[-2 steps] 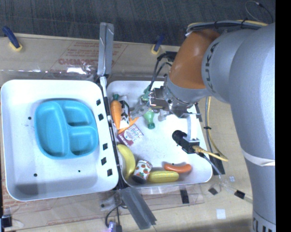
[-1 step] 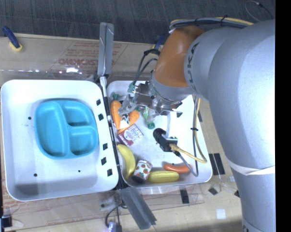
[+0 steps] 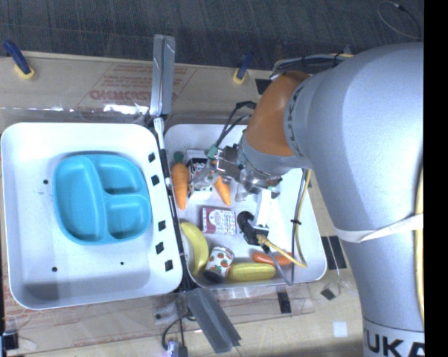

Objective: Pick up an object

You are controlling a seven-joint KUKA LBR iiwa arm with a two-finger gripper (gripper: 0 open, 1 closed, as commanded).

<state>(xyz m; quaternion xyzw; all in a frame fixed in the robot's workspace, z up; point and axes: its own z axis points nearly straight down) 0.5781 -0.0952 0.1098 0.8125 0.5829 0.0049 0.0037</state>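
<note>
In the right bin (image 3: pixel 311 268) my gripper (image 3: pixel 201 172) reaches down near the far left corner. It sits between a long orange carrot (image 3: pixel 180 186) on its left and a smaller carrot (image 3: pixel 222 191) on its right. A dark red box (image 3: pixel 217 220) lies just in front of it. Nearer the front wall are a yellow banana (image 3: pixel 195 245), a small multicoloured object (image 3: pixel 219 260) and a yellow oblong piece (image 3: pixel 248 272). I see nothing clearly between the fingertips, which the wrist partly hides.
The left bin (image 3: pixel 23 274) holds a blue divided plate (image 3: pixel 103 197). A black-marked divider wall (image 3: pixel 161 199) separates the two bins. A small orange piece (image 3: pixel 274 258) lies at the front right of the right bin. The arm's bulk covers the bench to the right.
</note>
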